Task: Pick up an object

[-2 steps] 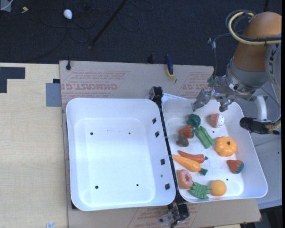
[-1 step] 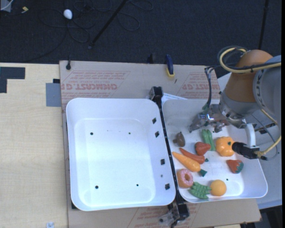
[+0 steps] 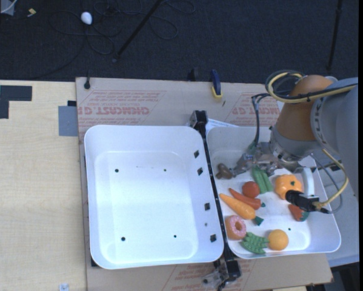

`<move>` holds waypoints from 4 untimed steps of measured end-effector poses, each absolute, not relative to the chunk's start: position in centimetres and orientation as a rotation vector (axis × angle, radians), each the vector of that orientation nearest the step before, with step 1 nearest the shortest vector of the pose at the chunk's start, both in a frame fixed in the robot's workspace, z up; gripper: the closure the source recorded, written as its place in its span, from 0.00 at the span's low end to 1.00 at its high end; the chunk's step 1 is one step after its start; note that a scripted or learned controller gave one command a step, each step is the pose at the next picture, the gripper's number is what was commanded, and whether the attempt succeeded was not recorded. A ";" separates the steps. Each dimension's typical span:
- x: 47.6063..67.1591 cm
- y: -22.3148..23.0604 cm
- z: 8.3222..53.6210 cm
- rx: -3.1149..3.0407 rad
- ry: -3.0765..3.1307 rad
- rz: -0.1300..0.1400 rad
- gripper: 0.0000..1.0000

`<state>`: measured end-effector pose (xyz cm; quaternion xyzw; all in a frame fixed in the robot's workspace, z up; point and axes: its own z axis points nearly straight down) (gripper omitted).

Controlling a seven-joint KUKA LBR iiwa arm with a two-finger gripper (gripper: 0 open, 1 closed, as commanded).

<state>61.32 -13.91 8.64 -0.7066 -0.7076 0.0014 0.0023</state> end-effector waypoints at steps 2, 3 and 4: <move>58.2 -12.5 9.7 -2.226 -2.211 0.004 1.00; 61.9 -12.5 8.7 -2.220 -2.222 0.000 1.00; 64.4 -9.8 8.8 -2.219 -2.222 0.000 1.00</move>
